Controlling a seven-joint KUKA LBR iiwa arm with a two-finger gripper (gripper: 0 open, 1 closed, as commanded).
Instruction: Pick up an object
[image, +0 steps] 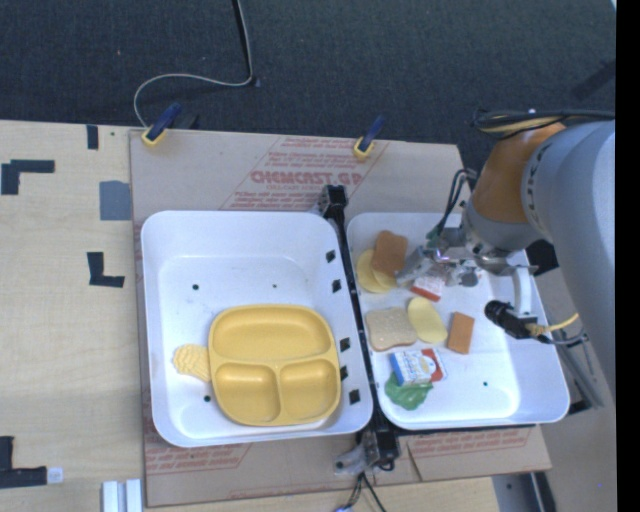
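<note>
My gripper (432, 266) hangs low over the upper middle of the right bin (500, 395), reaching in from the right. Just below its tip lies a small red and white item (427, 291). To its left sit a brown bread piece (390, 250) and a yellow disc (368, 274). Lower in the bin are a toast slice (389, 327), a pale yellow oval (428, 320), an orange block (460, 333), a blue and white carton (412, 366) and a green piece (404, 393).
The left bin (240, 245) holds a yellow divided plate (275, 362) and a yellow crinkled piece (190, 360) at the plate's left side. A black divider (345, 290) runs between the bins. The arm's grey body (575, 200) covers the right bin's far right.
</note>
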